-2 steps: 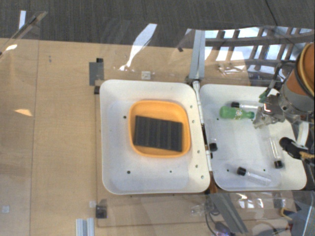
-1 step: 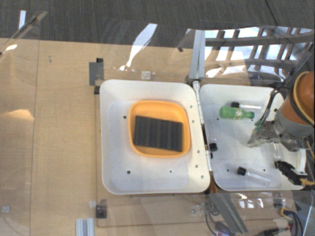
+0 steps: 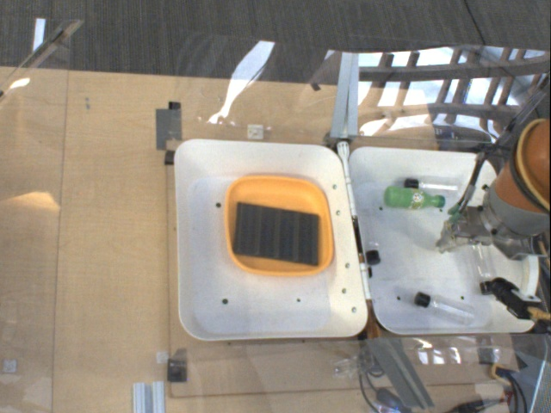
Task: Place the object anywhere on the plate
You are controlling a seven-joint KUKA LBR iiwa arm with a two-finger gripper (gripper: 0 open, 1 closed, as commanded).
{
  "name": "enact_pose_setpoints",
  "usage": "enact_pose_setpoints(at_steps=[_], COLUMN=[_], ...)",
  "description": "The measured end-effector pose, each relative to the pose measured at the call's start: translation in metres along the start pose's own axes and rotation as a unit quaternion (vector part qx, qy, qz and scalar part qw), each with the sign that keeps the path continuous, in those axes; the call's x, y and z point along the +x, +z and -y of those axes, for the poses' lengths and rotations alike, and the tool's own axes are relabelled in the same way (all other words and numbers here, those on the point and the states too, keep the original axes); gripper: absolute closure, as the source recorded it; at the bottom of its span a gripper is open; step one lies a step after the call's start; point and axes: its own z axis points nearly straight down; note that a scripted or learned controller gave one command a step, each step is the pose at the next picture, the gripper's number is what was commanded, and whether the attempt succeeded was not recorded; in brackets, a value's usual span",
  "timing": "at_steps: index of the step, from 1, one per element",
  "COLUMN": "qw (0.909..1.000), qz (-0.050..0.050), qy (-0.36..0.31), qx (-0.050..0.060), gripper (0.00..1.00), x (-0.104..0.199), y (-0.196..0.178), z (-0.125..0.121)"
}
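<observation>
Clear plastic tube with black cap (image 3: 443,305) lies below two-finger gripper (image 3: 454,233); jaw state unclear, cannot tell. Green plastic bottle (image 3: 413,199) sits up-left of jaws in right white bin (image 3: 379,256). Orange plate (image 3: 280,224) far left.

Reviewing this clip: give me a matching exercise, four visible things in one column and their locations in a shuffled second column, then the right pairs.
1. orange rounded plastic plate
2. dark ribbed rectangular slab
3. green plastic bottle
4. clear tube with black cap

A. upper part of the right white bin
B. lying on the plate
C. lower part of the right white bin
D. middle of the left white bin

Pairs: 1-D, 2-B, 3-A, 4-C
</observation>
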Motion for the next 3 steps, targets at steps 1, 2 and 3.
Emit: enact_pose_setpoints(at_steps=[1, 2, 3], qw=[1.0, 0.9907, 0.9909], qz=[0.0, 0.003, 0.002], qy=[-0.001, 0.136, 0.134], qx=[-0.004, -0.002, -0.005], gripper=[1.0, 1.0, 1.0], x=[0.001, 0.03, 0.03], y=[-0.011, 0.009, -0.001], z=[-0.003, 0.044, 0.041])
